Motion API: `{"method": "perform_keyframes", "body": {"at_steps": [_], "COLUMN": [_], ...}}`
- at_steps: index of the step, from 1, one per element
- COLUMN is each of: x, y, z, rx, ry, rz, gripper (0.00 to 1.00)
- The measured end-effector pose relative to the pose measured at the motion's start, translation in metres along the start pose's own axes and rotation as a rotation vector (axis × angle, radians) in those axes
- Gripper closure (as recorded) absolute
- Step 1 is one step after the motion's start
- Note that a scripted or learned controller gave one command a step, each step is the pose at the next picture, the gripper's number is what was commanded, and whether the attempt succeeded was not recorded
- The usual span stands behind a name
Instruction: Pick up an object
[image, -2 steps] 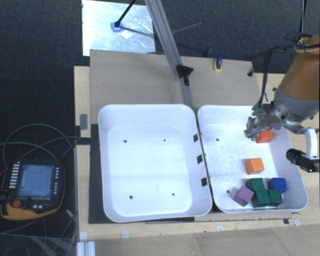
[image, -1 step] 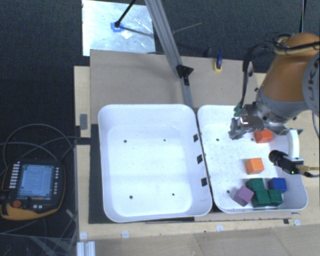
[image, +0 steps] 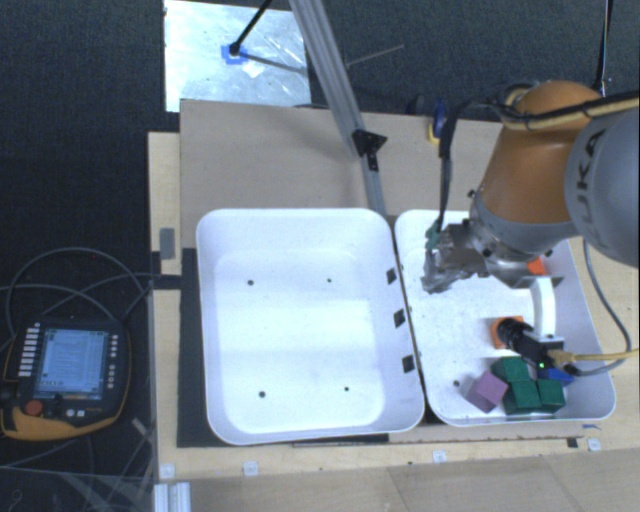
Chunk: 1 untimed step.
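Two white bins (image: 300, 225) sit side by side on the desk (image: 270, 150), the hand (image: 440, 272) hovering over the right one, its grip impossible to tell, while a purple block (image: 487, 389) and green blocks (image: 528, 388) crowd its near corner.

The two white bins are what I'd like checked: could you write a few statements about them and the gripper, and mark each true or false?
1. The purple block lies in the right bin. True.
2. The green blocks lie in the left bin. False: they sit in the right bin's near corner, beside the purple block.
3. The gripper is above the right bin, near its left wall. True.
4. The gripper is over the block pile. False: it is apart from the blocks, toward the bin's far side.
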<state>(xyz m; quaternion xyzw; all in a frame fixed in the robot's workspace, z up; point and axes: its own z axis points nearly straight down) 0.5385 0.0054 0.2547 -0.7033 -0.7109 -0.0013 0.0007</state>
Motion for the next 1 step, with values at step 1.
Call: {"method": "perform_keyframes", "body": {"at_steps": [1], "x": [0.0554], "y": [-0.0139], "z": [0.0025], "rx": [0.0], "ry": [0.0], "rz": [0.0], "gripper": [1.0]}}
